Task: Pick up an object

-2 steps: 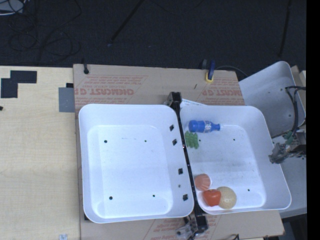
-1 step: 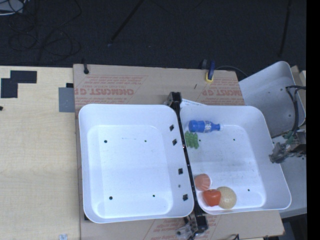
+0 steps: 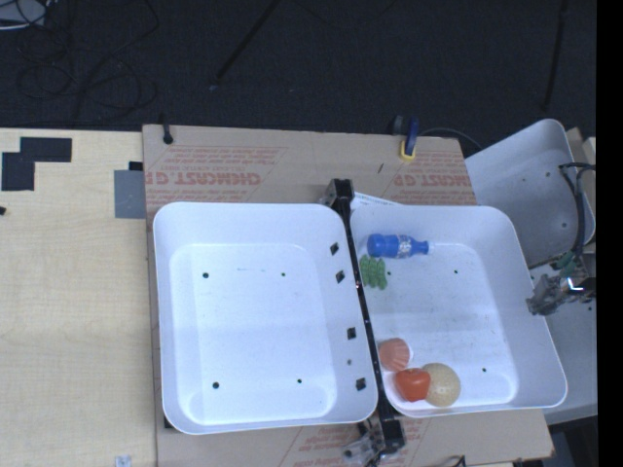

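Jaws (image 3: 551,295) at right bin (image 3: 506,261) outer edge, state can't tell. In that bin: blue bottle (image 3: 396,246), green piece (image 3: 374,272) near divider; orange (image 3: 394,353), red (image 3: 413,384), yellow (image 3: 442,383) items clustered at near corner.

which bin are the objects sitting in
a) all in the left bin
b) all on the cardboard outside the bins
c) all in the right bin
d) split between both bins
c, since the blue bottle, the green object, the pink-orange object, the red object and the pale yellow ball all lie inside the right bin, mostly along its left side.
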`<state>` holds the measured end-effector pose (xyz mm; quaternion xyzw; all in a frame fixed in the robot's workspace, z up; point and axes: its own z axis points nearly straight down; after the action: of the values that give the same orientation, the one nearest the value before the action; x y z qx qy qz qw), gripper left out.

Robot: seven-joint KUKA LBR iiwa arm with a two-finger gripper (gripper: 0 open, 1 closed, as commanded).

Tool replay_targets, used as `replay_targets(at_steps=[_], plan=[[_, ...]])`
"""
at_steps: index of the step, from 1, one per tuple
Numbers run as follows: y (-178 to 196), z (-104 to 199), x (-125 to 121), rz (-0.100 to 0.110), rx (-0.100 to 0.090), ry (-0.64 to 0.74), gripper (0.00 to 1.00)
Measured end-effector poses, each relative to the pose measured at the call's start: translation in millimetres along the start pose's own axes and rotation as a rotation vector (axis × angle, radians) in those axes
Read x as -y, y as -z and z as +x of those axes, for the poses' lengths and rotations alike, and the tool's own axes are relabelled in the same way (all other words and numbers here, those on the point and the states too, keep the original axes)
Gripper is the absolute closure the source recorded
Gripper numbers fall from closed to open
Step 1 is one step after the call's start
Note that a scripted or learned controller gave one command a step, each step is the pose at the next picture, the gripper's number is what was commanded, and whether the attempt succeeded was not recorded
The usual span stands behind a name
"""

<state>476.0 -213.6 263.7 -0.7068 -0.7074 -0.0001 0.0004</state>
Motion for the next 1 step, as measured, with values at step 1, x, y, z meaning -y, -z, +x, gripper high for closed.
replay_targets(at_steps=[1], plan=[[0.7,-0.3,0.1,0.0,0.0,-0.002,1.0]])
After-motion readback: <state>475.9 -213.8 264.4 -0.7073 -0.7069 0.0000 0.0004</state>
